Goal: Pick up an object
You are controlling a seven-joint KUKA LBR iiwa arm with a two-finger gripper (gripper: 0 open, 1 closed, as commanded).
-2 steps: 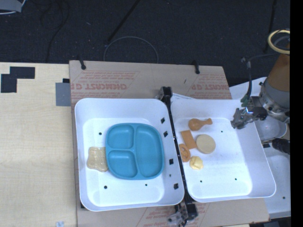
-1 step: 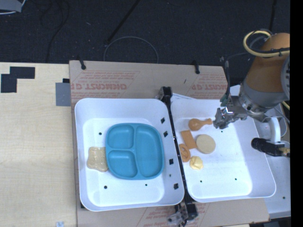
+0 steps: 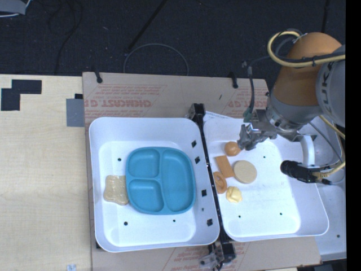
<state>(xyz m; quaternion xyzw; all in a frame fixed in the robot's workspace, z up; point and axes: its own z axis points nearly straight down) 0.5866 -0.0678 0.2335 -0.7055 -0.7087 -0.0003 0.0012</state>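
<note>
The gripper [image 3: 246, 141] hangs over the right bin [image 3: 293, 219], near that bin's far-left corner, at the end of the grey arm [image 3: 304, 89] with its orange band that comes in from the right. Whether its fingers are spread or pressed together cannot be told from this slant; nothing can be seen between them.

Just below and to the left of the gripper tip lies a small round orange piece [image 3: 232, 148], very close to the fingers, though contact cannot be judged. The other toy food pieces sit in a cluster along the right bin's left side: an orange rectangular block [image 3: 223, 166] beside the divider, a pale tan round disc [image 3: 245, 171] just to its right, a small orange ring-like piece [image 3: 219, 182] nearer the front, and a yellow lump [image 3: 233, 195] just beyond that towards the bin's front edge.

In the left bin [image 3: 113, 230] a blue divided plate [image 3: 159, 180] lies flat in the middle, with a pale yellow flat piece [image 3: 115, 189] touching its left rim.
</note>
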